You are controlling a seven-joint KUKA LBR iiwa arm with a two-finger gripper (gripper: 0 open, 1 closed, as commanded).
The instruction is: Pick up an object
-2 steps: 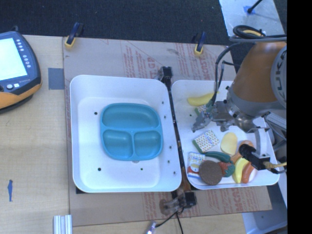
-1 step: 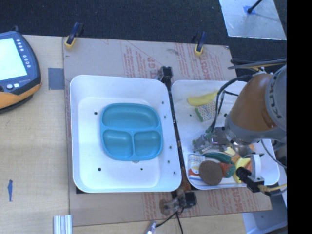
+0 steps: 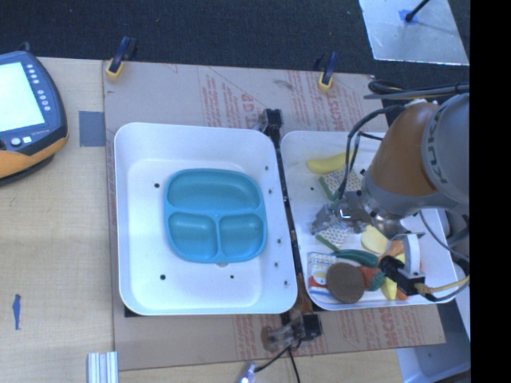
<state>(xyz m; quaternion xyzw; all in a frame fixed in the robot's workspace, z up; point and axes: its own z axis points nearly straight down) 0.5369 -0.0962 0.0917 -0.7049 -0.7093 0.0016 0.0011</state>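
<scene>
The right bin (image 3: 297, 183) holds a clutter of small objects: a yellow banana-like piece (image 3: 326, 164) at the back, a brown round disc (image 3: 346, 282) at the front, a green curved piece (image 3: 356, 257), a yellow lump (image 3: 374, 238) and a small white box with print (image 3: 319, 261). My gripper (image 3: 332, 216) reaches down into the middle of this bin, low among the objects, with the grey-and-orange arm (image 3: 407, 162) above it covering the bin's right part. Nothing can be made out between the fingers.
The left bin (image 3: 140, 214) holds a blue divided plate (image 3: 214, 215). A tablet-like pendant (image 3: 28, 114) lies on the bench at far left. Clamps (image 3: 117, 61) sit at the board's back edge, and cables run along the right side.
</scene>
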